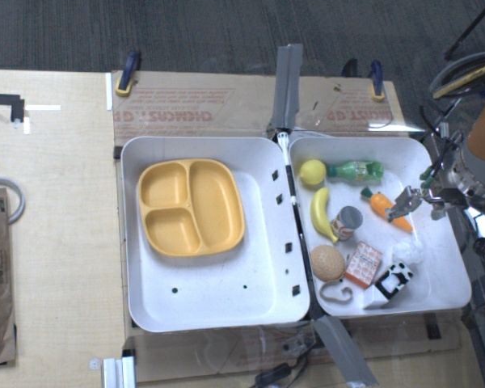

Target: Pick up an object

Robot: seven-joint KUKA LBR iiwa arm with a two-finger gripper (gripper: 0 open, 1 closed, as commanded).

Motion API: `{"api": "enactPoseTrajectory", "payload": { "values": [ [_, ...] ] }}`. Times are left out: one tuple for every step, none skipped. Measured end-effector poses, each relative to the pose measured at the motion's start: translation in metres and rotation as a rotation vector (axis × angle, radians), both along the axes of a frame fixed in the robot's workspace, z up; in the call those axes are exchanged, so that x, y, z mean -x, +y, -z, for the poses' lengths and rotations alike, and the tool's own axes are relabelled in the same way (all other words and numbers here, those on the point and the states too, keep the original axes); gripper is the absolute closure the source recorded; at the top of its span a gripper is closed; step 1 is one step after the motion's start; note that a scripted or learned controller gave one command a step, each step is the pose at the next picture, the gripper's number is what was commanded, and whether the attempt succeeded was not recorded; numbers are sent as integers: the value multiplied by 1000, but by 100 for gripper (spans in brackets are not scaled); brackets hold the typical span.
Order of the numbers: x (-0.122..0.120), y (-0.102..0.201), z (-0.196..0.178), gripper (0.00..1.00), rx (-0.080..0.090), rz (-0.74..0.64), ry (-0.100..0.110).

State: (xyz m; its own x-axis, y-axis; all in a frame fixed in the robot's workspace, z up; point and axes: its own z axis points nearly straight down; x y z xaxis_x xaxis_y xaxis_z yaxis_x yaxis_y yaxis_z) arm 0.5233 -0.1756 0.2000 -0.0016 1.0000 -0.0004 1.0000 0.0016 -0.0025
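The right bin [444,293] holds several objects. An orange carrot [381,204] lies near its right side. My gripper [402,204] reaches in from the right and hangs over the carrot's right end, at or just above it. Further left lie a lemon [311,172], a green bottle [356,170], a banana [320,214] and a small can [349,221]. Toward the front are a tan ball [327,261], a red and white box [364,265] and a black and white toy [394,281].
The left bin [145,297] holds a yellow divided plate [191,207]. A grey curved piece [337,293] lies at the right bin's front left. A white crumpled object [410,253] sits below the carrot. Blue clamps [129,69] grip the cardboard behind the bins.
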Motion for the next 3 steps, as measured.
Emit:
{"api": "enactPoseTrajectory", "payload": {
  "values": [
    [46, -21, -30, 0, 0, 181, 1],
    [8, -31, 59, 0, 0, -5, 0],
    [-73, -40, 109, 0, -7, -236, -2]
  ]
}}
